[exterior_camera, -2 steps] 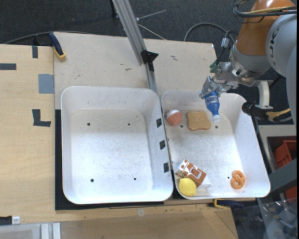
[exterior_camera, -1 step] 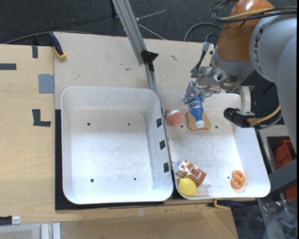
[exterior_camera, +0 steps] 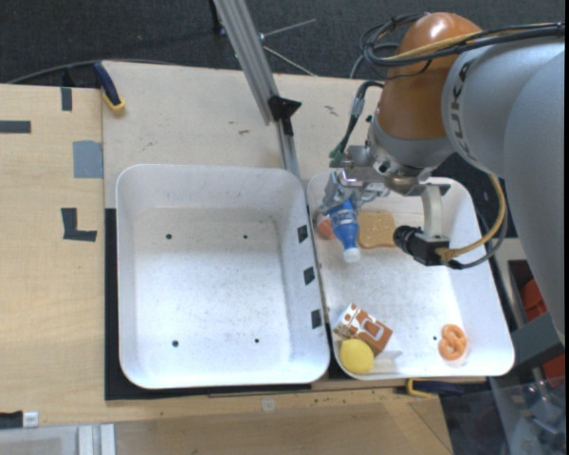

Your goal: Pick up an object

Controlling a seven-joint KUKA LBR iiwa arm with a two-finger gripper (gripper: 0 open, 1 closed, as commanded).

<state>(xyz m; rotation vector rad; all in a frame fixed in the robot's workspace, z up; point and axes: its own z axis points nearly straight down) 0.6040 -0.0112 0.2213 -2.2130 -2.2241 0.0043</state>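
Looking down on the bench, I see the gripper (exterior_camera: 344, 190) low over the far left corner of the right bin (exterior_camera: 484, 297), close to the wall it shares with the left bin (exterior_camera: 152, 254). Directly beneath it lies a small blue bottle with a white cap (exterior_camera: 346, 229) — its upper end sits right at the fingertips, its cap points away toward me. Whether the fingers are parted or closed on the bottle I cannot tell; the wrist hides them. Just right of the bottle is a tan, bread-like slab (exterior_camera: 377, 229). Well below the gripper, near the bin's front edge, rest a brown-and-white carton (exterior_camera: 363, 327), a yellow lemon (exterior_camera: 357, 355) touching it, and — further right — an orange ring-shaped piece (exterior_camera: 451, 342).
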